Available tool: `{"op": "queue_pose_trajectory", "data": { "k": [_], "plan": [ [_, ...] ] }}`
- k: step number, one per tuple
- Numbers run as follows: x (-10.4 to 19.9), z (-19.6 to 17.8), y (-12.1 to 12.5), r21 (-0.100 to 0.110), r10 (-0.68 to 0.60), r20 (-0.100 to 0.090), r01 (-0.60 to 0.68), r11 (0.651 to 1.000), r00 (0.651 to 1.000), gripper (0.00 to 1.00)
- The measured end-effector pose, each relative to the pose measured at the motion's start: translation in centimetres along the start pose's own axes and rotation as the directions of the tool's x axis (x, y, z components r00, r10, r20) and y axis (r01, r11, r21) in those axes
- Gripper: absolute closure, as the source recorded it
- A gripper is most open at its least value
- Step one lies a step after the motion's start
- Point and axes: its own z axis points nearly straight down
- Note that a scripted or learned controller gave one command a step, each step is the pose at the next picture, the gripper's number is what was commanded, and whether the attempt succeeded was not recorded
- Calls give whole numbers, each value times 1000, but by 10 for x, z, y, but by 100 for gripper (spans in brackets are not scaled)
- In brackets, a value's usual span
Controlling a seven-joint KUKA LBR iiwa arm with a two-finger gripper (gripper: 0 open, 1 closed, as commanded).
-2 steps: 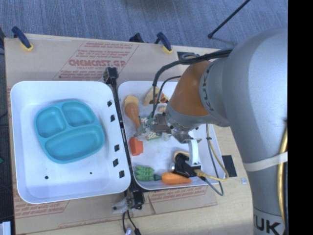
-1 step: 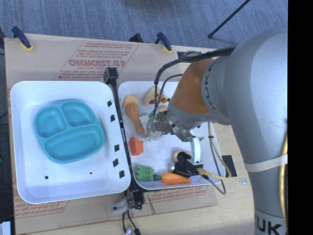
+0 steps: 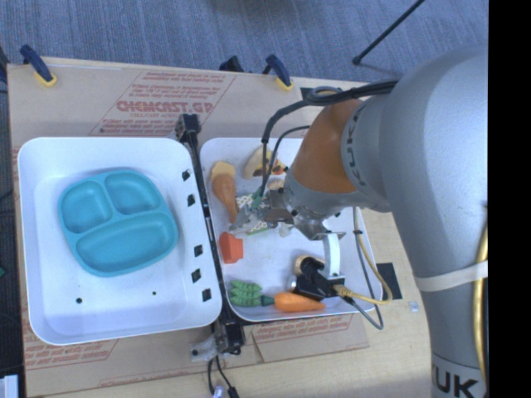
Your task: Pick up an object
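Gripper (image 3: pixel 253 216) is seen low in right bin (image 3: pixel 357 259); finger state can't be told. Drumstick (image 3: pixel 223 184) lies just beyond, orange block (image 3: pixel 231 247) just below, carrot (image 3: pixel 286 302) further down. Blue tray (image 3: pixel 116 220) sits well apart.

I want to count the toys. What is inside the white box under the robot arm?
The right bin holds a chicken drumstick, a small orange-red block, a carrot with green leaves, and something pale near the far wall. The arm covers the rest.
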Motion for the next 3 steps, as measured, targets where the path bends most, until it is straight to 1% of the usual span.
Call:
{"op": "queue_pose_trajectory", "data": {
  "k": [1, 2, 3],
  "plan": [
    [2, 19, 39, -4, 312, -2, -312, 950, 950, 0],
    [3, 9, 39, 0, 307, -3, -307, 952, 952, 100],
    [3, 9, 39, 1, 306, -3, -306, 952, 952, 0]
  ]
}}
